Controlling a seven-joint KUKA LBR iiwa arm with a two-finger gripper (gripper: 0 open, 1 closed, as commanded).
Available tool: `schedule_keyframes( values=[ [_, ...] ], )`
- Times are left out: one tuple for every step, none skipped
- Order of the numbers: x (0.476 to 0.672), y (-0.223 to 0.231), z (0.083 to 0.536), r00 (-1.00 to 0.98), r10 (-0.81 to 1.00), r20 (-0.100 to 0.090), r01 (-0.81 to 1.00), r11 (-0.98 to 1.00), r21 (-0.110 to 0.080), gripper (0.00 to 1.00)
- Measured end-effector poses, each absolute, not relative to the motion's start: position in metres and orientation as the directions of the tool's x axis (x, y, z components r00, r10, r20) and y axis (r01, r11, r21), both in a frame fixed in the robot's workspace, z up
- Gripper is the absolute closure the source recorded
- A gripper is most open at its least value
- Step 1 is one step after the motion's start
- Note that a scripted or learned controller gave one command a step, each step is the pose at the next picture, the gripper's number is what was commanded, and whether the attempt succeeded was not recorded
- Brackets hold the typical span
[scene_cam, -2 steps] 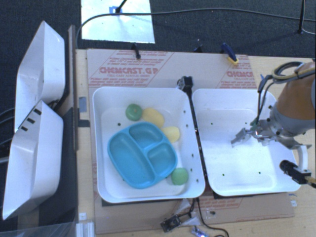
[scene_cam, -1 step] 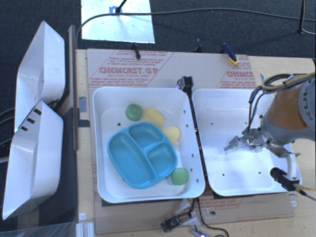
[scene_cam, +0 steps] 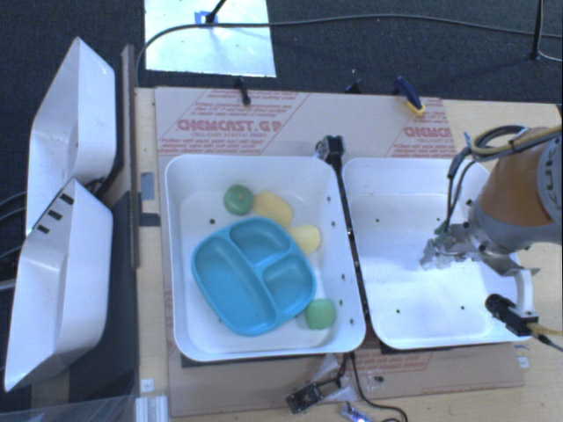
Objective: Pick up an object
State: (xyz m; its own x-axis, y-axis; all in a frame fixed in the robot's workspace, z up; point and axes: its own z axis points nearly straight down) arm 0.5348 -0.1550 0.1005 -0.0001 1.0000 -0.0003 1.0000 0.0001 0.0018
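In the left bin [scene_cam: 189,323] lies a blue divided plate [scene_cam: 253,274]. Around it sit a green round piece [scene_cam: 237,200], two pale yellow pieces [scene_cam: 274,207] [scene_cam: 306,238] and a light green ball [scene_cam: 320,313]. My gripper [scene_cam: 437,253] hangs low over the right bin [scene_cam: 413,328], at that bin's right side, under the orange band of the arm [scene_cam: 519,192]. It is far from all the objects, with nothing seen in it.
A cardboard sheet [scene_cam: 264,117] lies under both bins. Two white trays [scene_cam: 62,227] lean at the far left. A black clip [scene_cam: 330,148] sits between the bins at the back. Cables run across the dark floor behind.
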Motion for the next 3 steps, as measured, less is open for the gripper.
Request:
schedule_keyframes(
  values=[
    [0.539,-0.153,0.143,-0.001,1.0,-0.001,1.0,0.001,0.004,1.0],
    [0.537,-0.155,0.186,0.0,1.0,-0.001,1.0,0.0,0.004,1.0],
    [0.54,-0.152,0.249,-0.001,1.0,-0.001,1.0,0.001,0.006,1.0]
  ],
)
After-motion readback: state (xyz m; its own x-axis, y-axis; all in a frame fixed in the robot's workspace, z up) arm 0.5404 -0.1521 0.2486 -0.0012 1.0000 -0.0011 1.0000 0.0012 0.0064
